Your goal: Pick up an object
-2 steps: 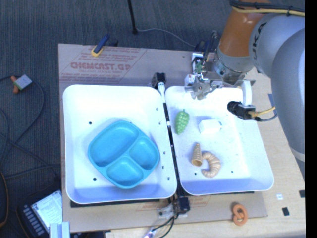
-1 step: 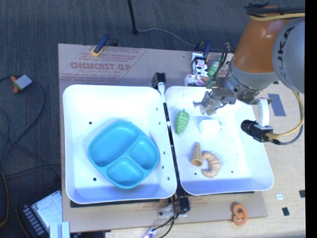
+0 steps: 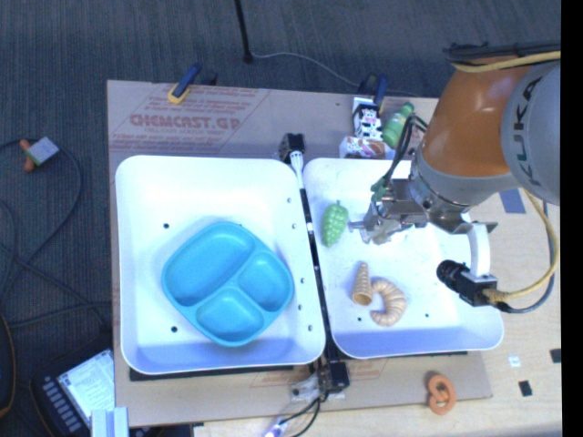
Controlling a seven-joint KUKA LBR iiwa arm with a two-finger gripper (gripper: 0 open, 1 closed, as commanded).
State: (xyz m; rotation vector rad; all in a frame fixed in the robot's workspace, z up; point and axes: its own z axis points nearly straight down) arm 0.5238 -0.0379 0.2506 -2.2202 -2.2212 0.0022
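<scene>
Bench bore 2 white bins: left bin (image 3: 146, 198) held a blue divided plate (image 3: 228, 282); gripper (image 3: 381, 228), finger state unreadable, hung over right bin (image 3: 474, 335) beside green toy (image 3: 334, 223), shrimp (image 3: 388, 301) and cone (image 3: 363, 283) nearer the front.

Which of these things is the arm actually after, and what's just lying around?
For the job: gripper, green toy, cone, tan croissant toy, all in the right bin.

Lying about: blue tray in the left bin, orange ring, small box, clamps.
</scene>
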